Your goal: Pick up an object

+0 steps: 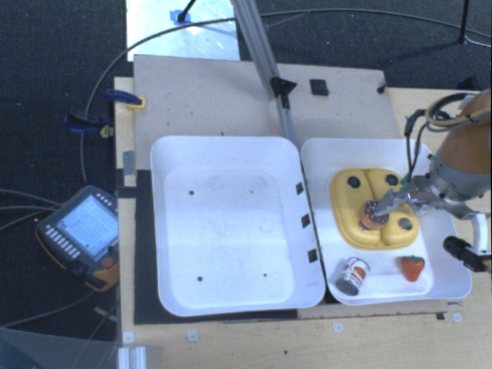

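Observation:
In the right bin (323, 160) lies a large yellow toy (369, 191) with dark spots. A small round brown object (373, 216) rests on the toy's front part. My gripper (382, 204) reaches in from the right and sits just over that round object, touching or nearly touching it. A small can (353, 274) lies on its side near the bin's front wall. A red strawberry (413, 267) sits to the can's right.
The left bin (223, 221) stands beside the right one, their rims meeting in the middle. A grey pole (257, 37) slants over the bench's back. A teach pendant (81, 233) lies left of the bench. The arm's body (465, 160) hangs over the right bin's right edge.

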